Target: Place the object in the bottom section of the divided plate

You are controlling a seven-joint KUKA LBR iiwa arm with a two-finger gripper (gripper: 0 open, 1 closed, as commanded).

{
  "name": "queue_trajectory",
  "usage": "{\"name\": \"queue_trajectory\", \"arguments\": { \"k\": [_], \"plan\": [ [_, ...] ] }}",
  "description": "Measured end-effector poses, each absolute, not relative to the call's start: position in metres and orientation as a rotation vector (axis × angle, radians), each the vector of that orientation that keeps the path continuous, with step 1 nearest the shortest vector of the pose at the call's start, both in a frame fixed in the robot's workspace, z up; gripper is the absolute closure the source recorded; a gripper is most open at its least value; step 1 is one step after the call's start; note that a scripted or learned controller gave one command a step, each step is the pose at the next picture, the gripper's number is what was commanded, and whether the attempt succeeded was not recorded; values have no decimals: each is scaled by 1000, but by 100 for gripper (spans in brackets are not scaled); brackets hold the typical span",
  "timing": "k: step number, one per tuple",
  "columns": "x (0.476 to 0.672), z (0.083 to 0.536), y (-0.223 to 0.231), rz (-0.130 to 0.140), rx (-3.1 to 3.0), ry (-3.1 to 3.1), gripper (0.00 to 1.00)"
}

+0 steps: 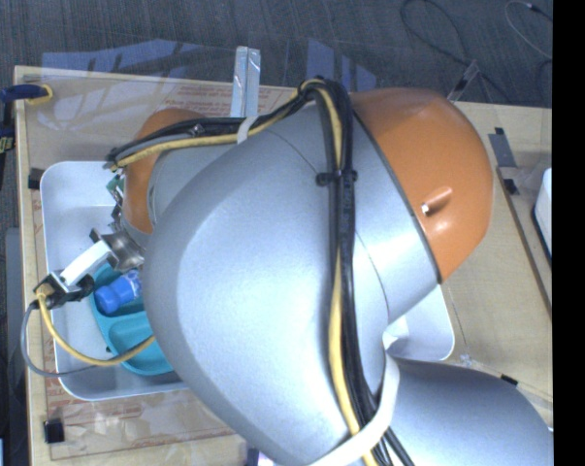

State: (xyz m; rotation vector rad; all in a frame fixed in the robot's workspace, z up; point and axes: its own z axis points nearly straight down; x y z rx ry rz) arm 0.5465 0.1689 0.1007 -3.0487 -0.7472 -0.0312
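The big arm [302,260] covers most of the white bin [54,202]. Over the blue plate [137,343] sits a small blue object [117,294]. It looks light, hard and slippery; grab its sides. The pincer's state, I cannot tell.

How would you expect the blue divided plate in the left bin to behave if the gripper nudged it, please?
The blue divided plate looks like moulded plastic, so it is probably stiff and light. On the smooth floor of the white bin it would likely slide rather than tip, being low and wide.
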Motion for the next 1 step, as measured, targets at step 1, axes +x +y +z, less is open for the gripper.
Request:
{"name": "queue_trajectory", "arguments": {
  "k": [1],
  "plan": [
    [558, 185, 147, 7, -3068, -669, 0]
  ]
}}
